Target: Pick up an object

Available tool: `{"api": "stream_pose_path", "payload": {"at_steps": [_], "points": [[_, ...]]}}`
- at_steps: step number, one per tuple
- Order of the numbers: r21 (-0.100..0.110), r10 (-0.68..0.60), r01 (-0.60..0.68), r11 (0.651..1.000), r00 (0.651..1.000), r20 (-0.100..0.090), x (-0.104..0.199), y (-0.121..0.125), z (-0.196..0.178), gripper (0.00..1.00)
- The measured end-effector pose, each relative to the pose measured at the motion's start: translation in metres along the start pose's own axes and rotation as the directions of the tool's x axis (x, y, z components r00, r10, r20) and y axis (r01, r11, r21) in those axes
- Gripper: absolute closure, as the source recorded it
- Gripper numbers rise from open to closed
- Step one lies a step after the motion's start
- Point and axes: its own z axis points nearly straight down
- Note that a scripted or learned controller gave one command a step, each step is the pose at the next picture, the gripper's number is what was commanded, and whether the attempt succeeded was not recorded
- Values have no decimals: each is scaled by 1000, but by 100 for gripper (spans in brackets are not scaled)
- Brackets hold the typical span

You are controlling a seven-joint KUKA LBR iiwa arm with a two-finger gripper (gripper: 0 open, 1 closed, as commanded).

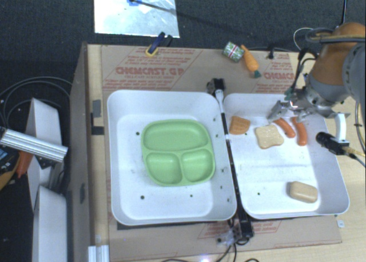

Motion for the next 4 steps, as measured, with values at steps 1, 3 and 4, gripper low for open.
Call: {"api": "stream_pose_path", "payload": {"at_steps": [1,3,4], "points": [[-6,-4,4,1000,1000,-8,-25,-21,31,0],[-4,-1,1,1000,1000,-3,73,-37,33,100],[-2,-1,1,1000,1000,-2,120,-36,-103,100]]}}
